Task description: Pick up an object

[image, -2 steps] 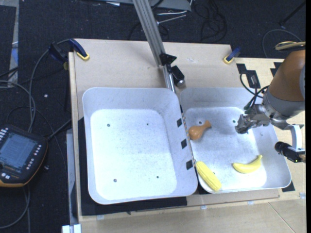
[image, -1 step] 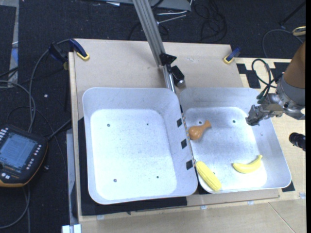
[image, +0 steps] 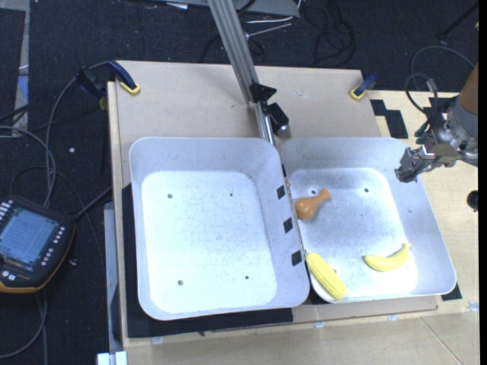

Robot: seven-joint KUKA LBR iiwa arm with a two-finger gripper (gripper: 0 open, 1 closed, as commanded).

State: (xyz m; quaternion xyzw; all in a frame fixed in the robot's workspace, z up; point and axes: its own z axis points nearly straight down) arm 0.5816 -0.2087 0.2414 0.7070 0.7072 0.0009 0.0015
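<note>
Three toy foods lie in the right bin point(image: 426, 226). An orange-brown drumstick point(image: 311, 203) rests near the bin's left wall. A yellow corn cob point(image: 326, 274) sits at the front left corner. A yellow banana point(image: 388, 258) lies near the front right. My gripper point(image: 411, 167) hangs over the bin's right rim toward the back, well away from all three, with nothing visible between its fingers.
The left bin point(image: 205, 226) lies beside the right one, with black clips along the shared wall. A slanted metal pole point(image: 237, 44) rises from behind the bins. Clamps sit at the bench's back corners. A pendant lies on the floor at left.
</note>
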